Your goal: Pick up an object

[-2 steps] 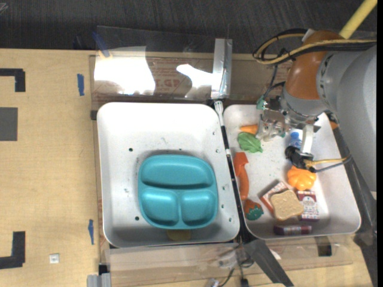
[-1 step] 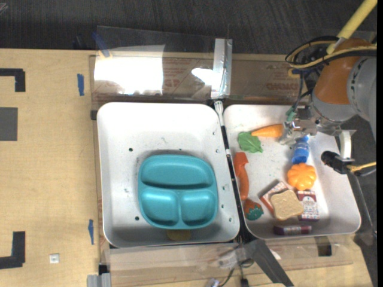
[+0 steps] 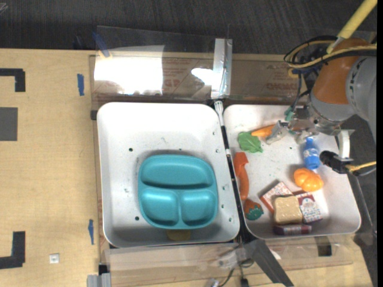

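The right bin (image 3: 350,220) holds several small items. A green leafy toy (image 3: 249,142) lies at its upper left, with a small orange carrot piece (image 3: 263,131) beside it. My gripper (image 3: 280,132) hangs low over the bin's upper middle, just right of the carrot piece and touching or nearly touching it. A blue bottle (image 3: 310,153) and an orange fruit (image 3: 308,179) lie below the wrist. A long orange piece (image 3: 242,173) with a teal end (image 3: 253,211) runs along the left wall. A bread slice (image 3: 287,208) rests on a red-and-white packet (image 3: 310,207).
The left bin (image 3: 114,130) holds a teal divided tray (image 3: 177,189). A clear panel (image 3: 155,70) stands behind the left bin. The grey arm with its orange band (image 3: 333,84) and cables covers the right bin's upper right corner.
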